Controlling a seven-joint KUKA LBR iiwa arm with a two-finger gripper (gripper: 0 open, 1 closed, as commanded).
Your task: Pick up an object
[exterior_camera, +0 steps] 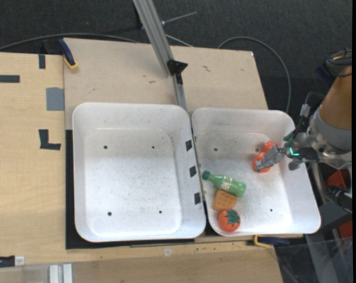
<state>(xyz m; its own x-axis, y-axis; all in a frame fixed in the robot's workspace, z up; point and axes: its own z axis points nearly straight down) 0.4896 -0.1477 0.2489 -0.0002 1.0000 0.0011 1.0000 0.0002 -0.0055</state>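
- Tomato [229, 219] sits nearest, against the front rim of the right bin [301, 217].
- Waffle [224, 200] lies just behind it, touching the green bottle [225, 183].
- Left bin [83, 158] offers broad bare floor for moving.
- Orange toy [264, 157] lies farther back, toward the right wall.
- Gripper [276, 155] reaches over that wall onto the orange toy; whether its fingers clamp it, I cannot tell.

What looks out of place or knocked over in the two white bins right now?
Nothing looks spilled or damaged. The green plastic bottle lies on its side in the right bin, close to the tan waffle-like square and the red tomato toy.
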